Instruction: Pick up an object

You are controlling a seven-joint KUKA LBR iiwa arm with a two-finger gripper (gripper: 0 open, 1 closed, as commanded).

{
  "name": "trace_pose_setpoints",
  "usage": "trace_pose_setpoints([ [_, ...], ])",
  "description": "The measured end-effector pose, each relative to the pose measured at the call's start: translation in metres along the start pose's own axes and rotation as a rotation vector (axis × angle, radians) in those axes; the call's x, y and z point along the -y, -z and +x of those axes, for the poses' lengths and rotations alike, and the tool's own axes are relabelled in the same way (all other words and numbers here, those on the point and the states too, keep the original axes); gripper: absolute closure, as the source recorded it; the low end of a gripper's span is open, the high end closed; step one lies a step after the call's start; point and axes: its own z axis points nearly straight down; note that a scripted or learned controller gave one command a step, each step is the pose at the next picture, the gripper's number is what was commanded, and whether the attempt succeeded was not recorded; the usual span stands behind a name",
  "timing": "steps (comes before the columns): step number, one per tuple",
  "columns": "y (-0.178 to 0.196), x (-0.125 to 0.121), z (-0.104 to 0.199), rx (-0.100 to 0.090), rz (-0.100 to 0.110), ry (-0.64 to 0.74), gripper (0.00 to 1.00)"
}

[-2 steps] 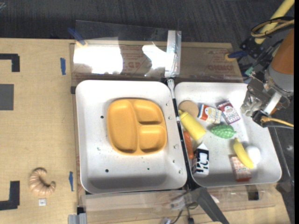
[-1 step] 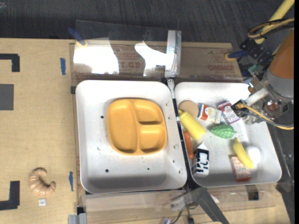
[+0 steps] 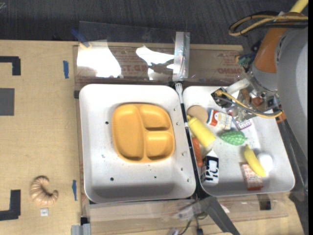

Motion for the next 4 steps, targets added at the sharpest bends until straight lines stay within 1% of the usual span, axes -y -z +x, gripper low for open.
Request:
trace_pose_setpoints([
  [1, 0.059, -0.027, -0.054, -0.004, -0.003, -0.117, 1.00],
  [2, 0.016, -0.020, -0.008, 0.002, 0.000, -0.108, 1.00],
  [3, -0.049, -0.086, -0.076, 0.005, 0.001, 0.031, 1.00],
  [4, -0.053, -0.082, 0.010, -0.002, 0.000, -0.078, 1.00],
])
